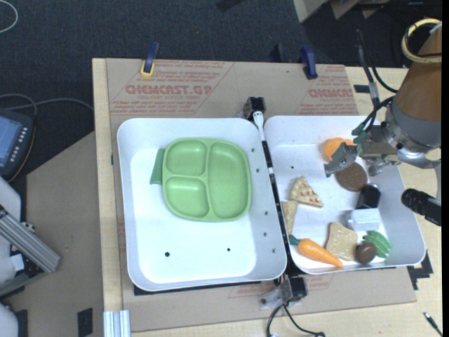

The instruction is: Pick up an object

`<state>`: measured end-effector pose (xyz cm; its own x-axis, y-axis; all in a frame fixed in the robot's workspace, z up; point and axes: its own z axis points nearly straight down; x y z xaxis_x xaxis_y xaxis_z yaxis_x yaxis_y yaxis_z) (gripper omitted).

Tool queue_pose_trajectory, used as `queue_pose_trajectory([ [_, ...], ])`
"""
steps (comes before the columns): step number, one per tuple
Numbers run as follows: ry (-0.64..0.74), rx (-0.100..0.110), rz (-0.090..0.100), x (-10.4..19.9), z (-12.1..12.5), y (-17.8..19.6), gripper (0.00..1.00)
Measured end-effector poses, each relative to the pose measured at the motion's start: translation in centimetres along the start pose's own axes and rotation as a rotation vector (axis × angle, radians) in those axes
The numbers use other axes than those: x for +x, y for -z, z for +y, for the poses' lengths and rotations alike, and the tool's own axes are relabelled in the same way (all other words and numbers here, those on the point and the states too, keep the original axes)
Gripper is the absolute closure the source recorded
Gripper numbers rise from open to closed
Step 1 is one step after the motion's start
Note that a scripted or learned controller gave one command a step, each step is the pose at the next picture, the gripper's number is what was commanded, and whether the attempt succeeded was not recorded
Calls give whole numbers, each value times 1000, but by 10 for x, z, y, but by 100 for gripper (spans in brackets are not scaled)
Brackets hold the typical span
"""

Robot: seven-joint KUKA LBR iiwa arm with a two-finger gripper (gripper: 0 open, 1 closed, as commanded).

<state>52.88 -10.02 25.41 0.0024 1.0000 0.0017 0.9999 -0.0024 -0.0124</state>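
My gripper (pixel 359 161) hangs over the far right part of the right bin (pixel 309 135), with grey fingers spread above a brown round cookie (pixel 351 177). An orange piece (pixel 335 147) lies just left of the fingers, partly hidden by them. Nothing sits between the fingers. Further forward lie a pizza slice (pixel 306 192), a carrot (pixel 317 251), a cracker (pixel 341 240), a black-and-white block (pixel 365 208), a green leafy toy (pixel 379 243) and a brown ball (pixel 365 253).
The left bin (pixel 140 209) holds a green three-compartment plate (pixel 207 179). A black divider rail (pixel 266 174) runs between the bins. Clamps (pixel 149 62) sit on the far edge of the cardboard. A black cylinder (pixel 423 206) juts in at the right.
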Motion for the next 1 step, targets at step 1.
queue_pose_trajectory([
  [1, 3, -13, -2, 0, 2, 6, 0],
])
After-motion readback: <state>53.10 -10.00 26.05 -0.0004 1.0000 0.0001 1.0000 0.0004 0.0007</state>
